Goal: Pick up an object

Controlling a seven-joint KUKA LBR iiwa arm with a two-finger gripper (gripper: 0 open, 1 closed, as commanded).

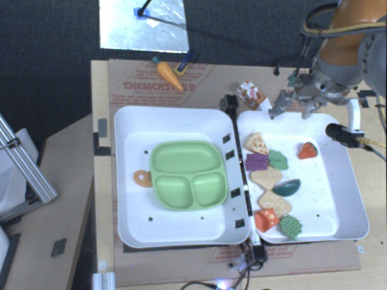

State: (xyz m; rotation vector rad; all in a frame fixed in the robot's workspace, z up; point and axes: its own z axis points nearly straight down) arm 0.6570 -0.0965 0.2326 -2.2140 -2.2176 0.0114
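The gripper [294, 107] hangs spread and holding nothing over the far edge of the right bin [347, 192]. The toy food [269, 180] crowds that bin's left side, a red piece [308, 151] apart, with bare floor toward the right rim.

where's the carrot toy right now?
The carrot toy lies outside both bins, on the cardboard behind the left bin, below the foil sheet near the top of the camera view.

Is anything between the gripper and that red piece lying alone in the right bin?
Nothing visible. The gripper hangs over the right bin's far edge; bare white floor lies between it and the red piece.
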